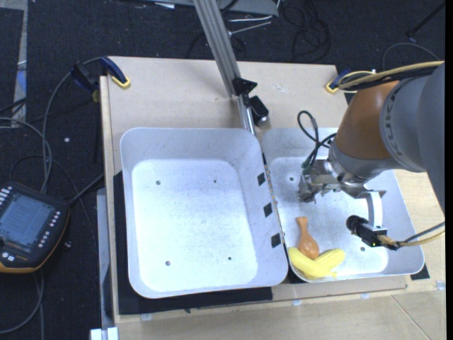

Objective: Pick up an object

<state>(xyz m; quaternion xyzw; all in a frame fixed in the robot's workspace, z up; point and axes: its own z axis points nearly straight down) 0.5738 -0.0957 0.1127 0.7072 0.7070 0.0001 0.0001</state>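
Observation:
An orange pear-shaped toy [306, 241] lies near the front of the right bin [283, 163], its thin neck pointing to the back. Touching it at the front is a yellow banana-like toy [318, 262] in the bin's front left corner. My gripper [306, 192] hangs over the middle of the right bin, a little behind the orange toy and apart from it. The wrist and the orange band above it cover most of the gripper from this view. I see nothing held in it.
The left bin [141, 154] stands beside the right one, sharing a raised middle rim with black clips [268, 209]. A slanted metal pole [221, 41] rises behind the bins. Cables and a black connector [359, 229] trail from the wrist over the right bin.

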